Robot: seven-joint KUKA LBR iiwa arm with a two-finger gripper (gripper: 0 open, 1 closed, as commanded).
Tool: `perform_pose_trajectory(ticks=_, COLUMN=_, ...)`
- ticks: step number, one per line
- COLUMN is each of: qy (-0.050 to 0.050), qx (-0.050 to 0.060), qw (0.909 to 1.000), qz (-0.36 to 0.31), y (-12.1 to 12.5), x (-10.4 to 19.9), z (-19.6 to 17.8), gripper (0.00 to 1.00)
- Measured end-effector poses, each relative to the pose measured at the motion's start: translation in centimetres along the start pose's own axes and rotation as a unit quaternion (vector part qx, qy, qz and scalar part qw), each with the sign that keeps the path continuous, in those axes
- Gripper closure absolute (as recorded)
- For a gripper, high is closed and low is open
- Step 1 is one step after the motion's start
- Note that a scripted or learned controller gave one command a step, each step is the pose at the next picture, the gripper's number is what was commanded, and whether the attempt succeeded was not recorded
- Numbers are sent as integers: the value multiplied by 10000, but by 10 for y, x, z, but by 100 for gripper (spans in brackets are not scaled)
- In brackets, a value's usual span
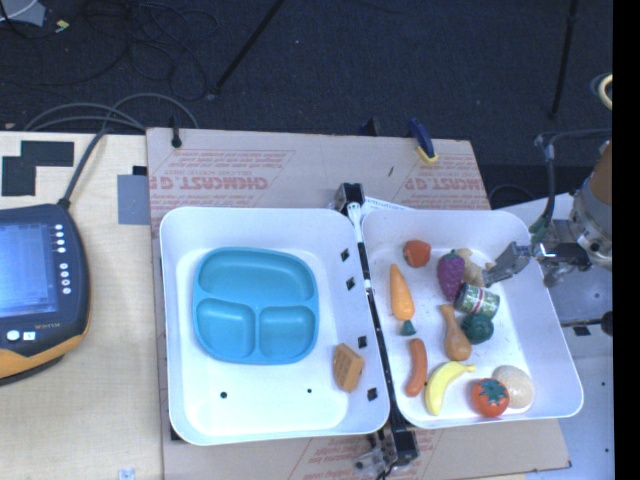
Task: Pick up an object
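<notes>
Reaching in from the right, the arm is bringing its claw down over the right bin, just beside the small can and purple fruit. This looks like the approach, nothing gripped yet. Whether the claw is released or clenched, I cannot tell. Next, it needs lowering squarely over one item.

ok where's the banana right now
The banana lies near the front of the right bin, between the red sausage and the tomato.

Robotics lab: teach pendant, floor cables, cardboard-covered bench.
</notes>
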State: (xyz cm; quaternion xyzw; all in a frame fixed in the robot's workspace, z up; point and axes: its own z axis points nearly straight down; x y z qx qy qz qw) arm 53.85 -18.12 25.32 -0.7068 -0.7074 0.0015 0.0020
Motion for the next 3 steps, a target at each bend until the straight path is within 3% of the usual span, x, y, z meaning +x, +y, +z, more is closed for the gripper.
perform_pose_trajectory(ticks=1, qy=6, qx=2, qw=10000, qz=5, y=-18, x=-20, z=173, gripper=0)
perform_pose_trajectory(ticks=2, qy=14, qx=-1, qw=10000, qz=-24, y=-3, x=56, z=168, gripper=0)
perform_pose_trajectory(ticks=3, qy=9, qx=17, qw=10000, qz=15, y=-4, x=51, z=159, gripper=100)
